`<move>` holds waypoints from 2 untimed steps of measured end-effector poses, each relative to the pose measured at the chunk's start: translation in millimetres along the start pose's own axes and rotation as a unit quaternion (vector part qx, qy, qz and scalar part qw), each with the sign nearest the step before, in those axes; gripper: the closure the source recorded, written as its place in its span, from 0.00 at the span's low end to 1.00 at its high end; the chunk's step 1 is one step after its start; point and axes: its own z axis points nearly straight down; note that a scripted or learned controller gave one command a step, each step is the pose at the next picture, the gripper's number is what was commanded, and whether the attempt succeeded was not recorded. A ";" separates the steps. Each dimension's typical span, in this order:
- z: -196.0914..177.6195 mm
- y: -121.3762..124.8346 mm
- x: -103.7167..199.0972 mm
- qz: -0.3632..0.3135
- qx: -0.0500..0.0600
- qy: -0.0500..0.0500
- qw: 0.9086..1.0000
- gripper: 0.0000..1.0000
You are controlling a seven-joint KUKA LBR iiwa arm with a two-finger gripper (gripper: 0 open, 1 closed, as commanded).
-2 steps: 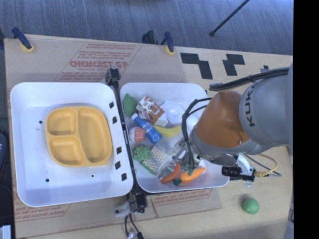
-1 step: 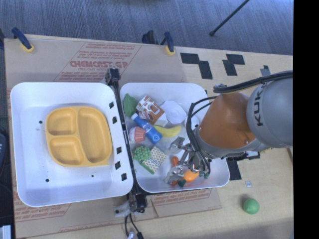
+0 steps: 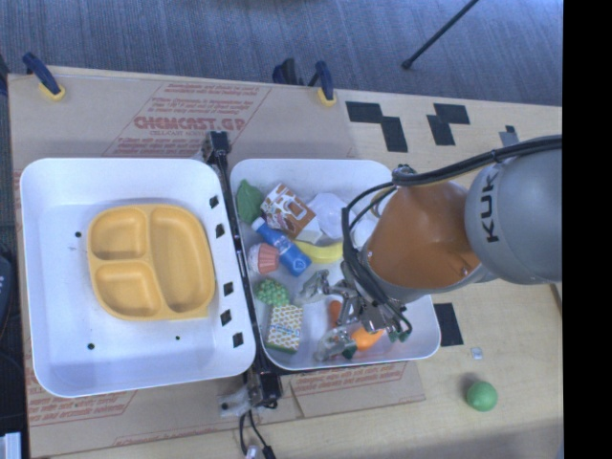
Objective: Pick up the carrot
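Observation:
The carrot [image 3: 367,335] is a small orange piece with a green end, lying near the front edge of the right white bin [image 3: 421,338]. My gripper [image 3: 338,319] is down inside this bin, right over the carrot's left part and partly covering it. The metal hardware and cables of the wrist crowd that spot, so the grip itself is hidden. Above the wrist, the orange band [image 3: 421,242] hangs over the bin's right half.
The right bin also holds a brown-and-white box [image 3: 287,208], a blue bottle [image 3: 280,247], a yellow banana [image 3: 322,253], a green ball [image 3: 272,292] and a checkered packet [image 3: 284,328]. A yellow divided plate [image 3: 151,259] sits in the left bin. On the bench at the right lies a green ball [image 3: 481,395].

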 end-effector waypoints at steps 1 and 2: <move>-0.4 -9.6 -3.0 -0.111 0.001 -0.002 0.994 0.00; -0.5 -0.1 -10.7 -0.339 0.001 -0.002 0.941 0.00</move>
